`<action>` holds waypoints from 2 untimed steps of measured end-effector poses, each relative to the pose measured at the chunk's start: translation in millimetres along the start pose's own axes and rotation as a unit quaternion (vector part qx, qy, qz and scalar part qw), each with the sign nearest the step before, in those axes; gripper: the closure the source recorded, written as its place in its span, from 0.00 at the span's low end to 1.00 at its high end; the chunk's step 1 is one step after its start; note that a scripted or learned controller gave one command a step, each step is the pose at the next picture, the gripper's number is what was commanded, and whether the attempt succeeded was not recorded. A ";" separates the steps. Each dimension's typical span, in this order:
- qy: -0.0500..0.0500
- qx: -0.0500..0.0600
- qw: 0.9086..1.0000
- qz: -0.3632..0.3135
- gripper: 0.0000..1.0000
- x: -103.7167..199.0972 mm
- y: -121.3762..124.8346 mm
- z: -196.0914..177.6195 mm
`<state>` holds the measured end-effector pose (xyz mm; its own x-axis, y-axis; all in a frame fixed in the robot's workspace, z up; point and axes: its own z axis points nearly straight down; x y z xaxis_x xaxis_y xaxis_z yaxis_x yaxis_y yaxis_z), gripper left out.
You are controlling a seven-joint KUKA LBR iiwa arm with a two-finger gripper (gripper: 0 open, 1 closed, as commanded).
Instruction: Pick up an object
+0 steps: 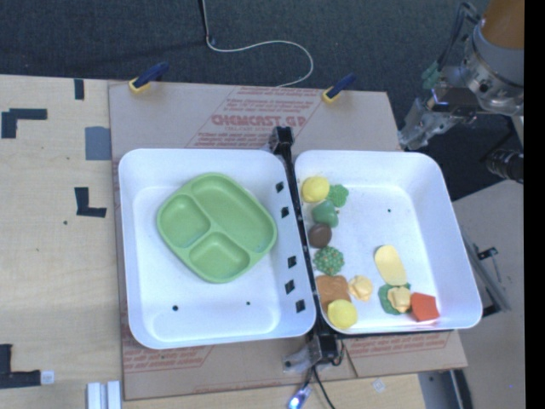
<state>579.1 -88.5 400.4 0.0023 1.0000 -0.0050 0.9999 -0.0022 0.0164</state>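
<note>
The right bin (426, 196) holds several small toy foods. A yellow ball (315, 188) and green pieces (337, 197) lie at its upper left. Below them sit a brown ball (320, 235), a green bumpy piece (329, 260), a tan block (332, 287) and a yellow ball (341, 314). Toward the lower right lie a pale yellow oval (390, 264), a small yellow piece (361, 288), a green and yellow piece (395, 298) and an orange block (424, 307). My gripper (417, 132) hangs above the bin's upper right corner, outside the rim, with nothing seen in it.
The left bin (140, 305) holds a green divided plate (216, 226). A black divider (295, 228) runs between the bins. Blue and yellow clamps (148, 77) (339, 86) pin the cardboard at the back. A white cable (255, 45) loops behind.
</note>
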 end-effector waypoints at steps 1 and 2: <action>0.002 -0.001 1.000 -0.004 1.00 34.5 41.6 -142.8; 0.003 0.018 1.000 0.000 1.00 14.4 29.6 18.1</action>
<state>609.1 -74.3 382.7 0.0018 1.0000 0.0004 0.9998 -0.0018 -0.0190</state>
